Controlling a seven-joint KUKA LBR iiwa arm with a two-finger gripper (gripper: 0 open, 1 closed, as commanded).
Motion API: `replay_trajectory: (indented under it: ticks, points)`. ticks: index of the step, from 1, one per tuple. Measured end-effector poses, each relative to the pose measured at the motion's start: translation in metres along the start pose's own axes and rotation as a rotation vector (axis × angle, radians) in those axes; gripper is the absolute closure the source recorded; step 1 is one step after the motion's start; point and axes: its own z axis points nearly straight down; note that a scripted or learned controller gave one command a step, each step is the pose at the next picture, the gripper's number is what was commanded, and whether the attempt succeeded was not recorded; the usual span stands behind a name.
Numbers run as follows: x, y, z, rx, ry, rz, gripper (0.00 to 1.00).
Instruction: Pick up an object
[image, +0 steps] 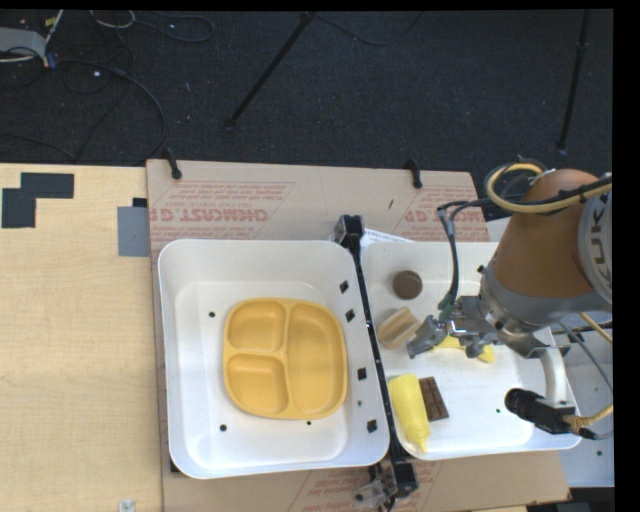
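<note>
My gripper (428, 338) hangs low over the middle of the right bin (470, 432), under the grey and orange arm (545, 250). Just left of it lies a tan wooden block (396, 327). A small yellow object (474, 349) peeks out from beneath the wrist, to the gripper's right. A brown round piece (407, 285) sits further back in the bin. Near the front left of that bin a yellow bottle-like object (410, 410) lies beside a dark brown bar (433, 398).
The left bin (190, 300) holds a yellow divided plate (285, 357). A black divider (365, 340) runs between the two bins. Cables and a black fitting (540, 410) hang at the right bin's front right. Cardboard lies under both bins.
</note>
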Motion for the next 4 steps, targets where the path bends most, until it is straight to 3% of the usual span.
replay_trajectory:
  ticks: [2,3,4]
  points:
    - [-0.009,0.004,0.109,-0.006,-0.001,0.001,0.00]
    - [-0.010,0.005,0.097,-0.005,0.000,0.004,1.00]
    - [-0.010,-0.006,0.045,-0.010,-0.001,0.003,1.00]
